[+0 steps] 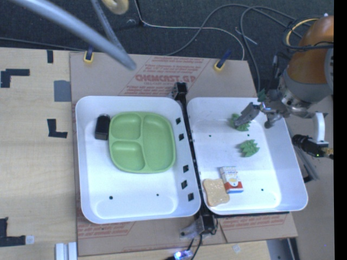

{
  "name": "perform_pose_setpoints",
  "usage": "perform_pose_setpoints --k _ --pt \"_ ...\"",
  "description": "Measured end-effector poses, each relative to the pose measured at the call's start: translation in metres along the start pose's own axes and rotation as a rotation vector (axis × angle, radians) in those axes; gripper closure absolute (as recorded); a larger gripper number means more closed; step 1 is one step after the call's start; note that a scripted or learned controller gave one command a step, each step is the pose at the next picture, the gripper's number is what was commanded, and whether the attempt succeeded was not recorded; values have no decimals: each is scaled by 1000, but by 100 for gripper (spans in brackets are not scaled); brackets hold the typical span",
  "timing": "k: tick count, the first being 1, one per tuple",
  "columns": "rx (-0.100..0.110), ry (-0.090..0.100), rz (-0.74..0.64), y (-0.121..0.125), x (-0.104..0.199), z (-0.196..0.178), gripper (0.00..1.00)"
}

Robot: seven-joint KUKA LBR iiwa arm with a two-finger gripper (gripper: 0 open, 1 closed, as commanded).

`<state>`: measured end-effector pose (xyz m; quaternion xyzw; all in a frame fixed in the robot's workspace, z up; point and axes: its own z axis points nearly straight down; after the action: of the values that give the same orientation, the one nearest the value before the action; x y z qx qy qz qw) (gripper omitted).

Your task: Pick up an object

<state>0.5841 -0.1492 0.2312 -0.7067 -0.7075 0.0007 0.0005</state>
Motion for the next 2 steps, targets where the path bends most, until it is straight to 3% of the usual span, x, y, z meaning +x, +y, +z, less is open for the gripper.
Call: perform_pose_setpoints --k 2 --pt "5 0 -1 3 4 103 0"
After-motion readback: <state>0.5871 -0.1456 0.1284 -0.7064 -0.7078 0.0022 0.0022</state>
